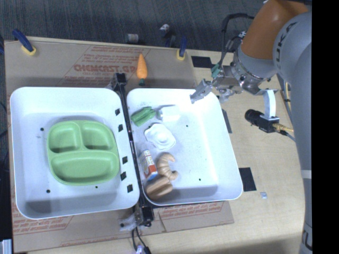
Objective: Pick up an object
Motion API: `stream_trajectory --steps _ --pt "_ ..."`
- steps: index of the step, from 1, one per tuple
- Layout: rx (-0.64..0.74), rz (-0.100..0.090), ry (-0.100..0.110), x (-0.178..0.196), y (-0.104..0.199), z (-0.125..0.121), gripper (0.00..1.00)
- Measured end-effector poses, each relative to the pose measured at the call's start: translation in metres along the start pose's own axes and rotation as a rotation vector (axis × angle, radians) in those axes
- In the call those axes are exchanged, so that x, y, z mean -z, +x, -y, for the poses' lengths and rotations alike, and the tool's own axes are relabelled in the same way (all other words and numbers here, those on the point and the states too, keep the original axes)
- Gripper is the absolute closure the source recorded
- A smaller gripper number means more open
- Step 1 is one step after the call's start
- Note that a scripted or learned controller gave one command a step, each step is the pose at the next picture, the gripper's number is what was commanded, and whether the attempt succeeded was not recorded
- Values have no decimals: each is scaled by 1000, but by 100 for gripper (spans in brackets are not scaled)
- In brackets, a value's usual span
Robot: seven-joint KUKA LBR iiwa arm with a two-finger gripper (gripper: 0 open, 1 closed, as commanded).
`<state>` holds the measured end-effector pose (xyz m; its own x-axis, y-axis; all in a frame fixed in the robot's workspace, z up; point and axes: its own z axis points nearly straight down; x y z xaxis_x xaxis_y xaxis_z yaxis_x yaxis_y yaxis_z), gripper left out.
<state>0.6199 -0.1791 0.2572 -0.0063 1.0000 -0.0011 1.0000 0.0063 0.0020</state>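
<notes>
Across most of the frame you see the bench point(265, 157), tan on the right, with printed cardboard point(95, 62) under the bins. On it sit two shallow white bins side by side: the left bin point(26, 157) fills the left half, and the right bin point(212, 157) sits at the centre and lower right, the two touching along a black clipped seam.

At the upper right you see the grey arm point(304, 52) with its orange band point(275, 20), reaching in from the right edge. Its gripper point(204, 91) hangs over the upper right rim of the right bin, above bare bin floor. You cannot tell how far the fingers are apart, and nothing shows between them.

In the left bin lies a green divided plate point(82, 152), near its middle.

Along the left side of the right bin you find the small things, well apart from the gripper: a green object point(142, 115) at the top, a white piece point(169, 112) just beside it, a white cup-like item point(160, 136) below, then a small bottle with a red label point(148, 163), a tan croissant-shaped piece point(167, 165), and a brown rounded piece point(159, 187) at the lower edge.

Above the bins, on the cardboard, an orange carrot-like piece point(141, 67) stands near the seam.
</notes>
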Motion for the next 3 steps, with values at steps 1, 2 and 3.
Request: stream_trajectory --steps 1,2,3 --pt "0 -2 6 -162 18 60 0" --pt "4 -1 3 -51 127 133 0" --pt "-1 0 -1 15 123 80 0"
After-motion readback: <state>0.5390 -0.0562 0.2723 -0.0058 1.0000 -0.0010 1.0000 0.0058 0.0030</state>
